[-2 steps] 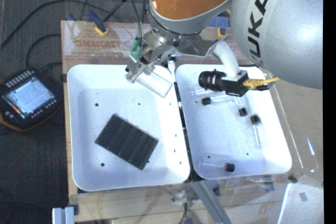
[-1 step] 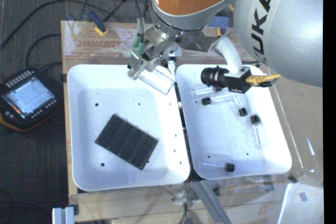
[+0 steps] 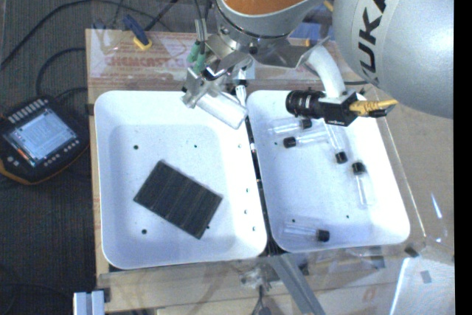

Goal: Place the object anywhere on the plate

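Clear vial (image 3: 221, 108) sits clamped between the fingers of the gripper (image 3: 215, 94), poised over the left bin's (image 3: 110, 158) far right corner. The dark plate (image 3: 178, 199) lies nearer the camera; a clean placement means carrying the vial squarely above it before lowering.

There are two white bins: the left bin (image 3: 110, 158) holds one dark ribbed plate (image 3: 178, 199), the right bin (image 3: 391, 225) holds about five clear vials (image 3: 305, 233) with black caps (some are hard to separate).
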`<state>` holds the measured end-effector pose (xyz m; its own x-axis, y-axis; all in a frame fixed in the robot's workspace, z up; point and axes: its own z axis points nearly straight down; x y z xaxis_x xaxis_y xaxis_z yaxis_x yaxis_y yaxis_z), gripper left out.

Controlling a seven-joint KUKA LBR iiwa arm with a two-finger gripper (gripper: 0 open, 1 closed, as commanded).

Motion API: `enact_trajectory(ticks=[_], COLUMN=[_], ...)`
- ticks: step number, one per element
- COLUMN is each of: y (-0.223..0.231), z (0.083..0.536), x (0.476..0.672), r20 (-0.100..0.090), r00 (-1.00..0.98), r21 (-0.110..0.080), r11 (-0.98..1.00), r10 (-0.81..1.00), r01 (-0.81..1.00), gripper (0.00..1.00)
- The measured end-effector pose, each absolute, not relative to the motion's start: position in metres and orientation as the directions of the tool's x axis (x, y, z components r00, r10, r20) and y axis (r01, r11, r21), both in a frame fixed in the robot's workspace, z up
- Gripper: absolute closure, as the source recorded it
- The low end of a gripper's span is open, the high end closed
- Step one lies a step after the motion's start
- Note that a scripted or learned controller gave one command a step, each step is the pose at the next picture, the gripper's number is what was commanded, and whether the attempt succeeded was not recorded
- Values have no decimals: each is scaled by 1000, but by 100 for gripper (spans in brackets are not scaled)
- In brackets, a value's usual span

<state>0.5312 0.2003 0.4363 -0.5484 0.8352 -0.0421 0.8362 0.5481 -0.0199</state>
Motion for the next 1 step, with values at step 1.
enact_trajectory(ticks=[1], y=[199], z=[445], x=[533], r20=[-47], r00=[-544], r21=[-21], r11=[544], r10=[838], r01=[839], gripper=[100])
